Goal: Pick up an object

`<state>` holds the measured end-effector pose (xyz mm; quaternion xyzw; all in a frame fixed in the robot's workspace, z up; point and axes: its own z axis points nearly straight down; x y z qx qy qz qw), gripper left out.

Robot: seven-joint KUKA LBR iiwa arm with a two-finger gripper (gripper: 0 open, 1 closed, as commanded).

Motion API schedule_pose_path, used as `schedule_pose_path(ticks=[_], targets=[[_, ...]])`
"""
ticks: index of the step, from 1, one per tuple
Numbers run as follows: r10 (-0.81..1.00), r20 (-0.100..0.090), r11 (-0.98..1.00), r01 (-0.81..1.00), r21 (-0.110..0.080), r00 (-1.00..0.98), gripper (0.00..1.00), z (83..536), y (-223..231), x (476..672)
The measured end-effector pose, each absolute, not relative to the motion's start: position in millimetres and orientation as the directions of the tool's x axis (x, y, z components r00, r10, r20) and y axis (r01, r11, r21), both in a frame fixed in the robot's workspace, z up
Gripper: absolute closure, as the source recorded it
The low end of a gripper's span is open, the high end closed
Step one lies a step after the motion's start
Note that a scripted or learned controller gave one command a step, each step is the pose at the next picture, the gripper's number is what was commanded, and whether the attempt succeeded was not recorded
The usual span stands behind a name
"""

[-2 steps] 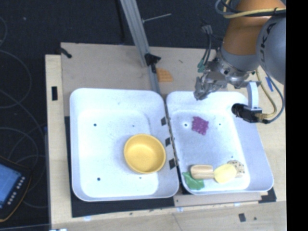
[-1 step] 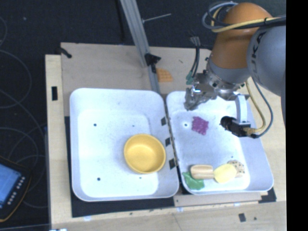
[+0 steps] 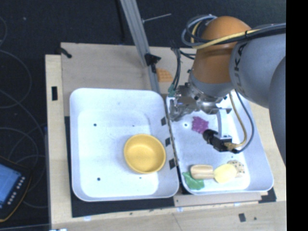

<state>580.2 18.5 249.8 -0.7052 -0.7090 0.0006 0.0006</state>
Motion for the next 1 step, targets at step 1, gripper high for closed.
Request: schedule_pose_path(ticks=[1], targets=[[1.000,0.001,0.007,1.000,-0.001,-0.007,1.00,241.6,70.9,550.6]])
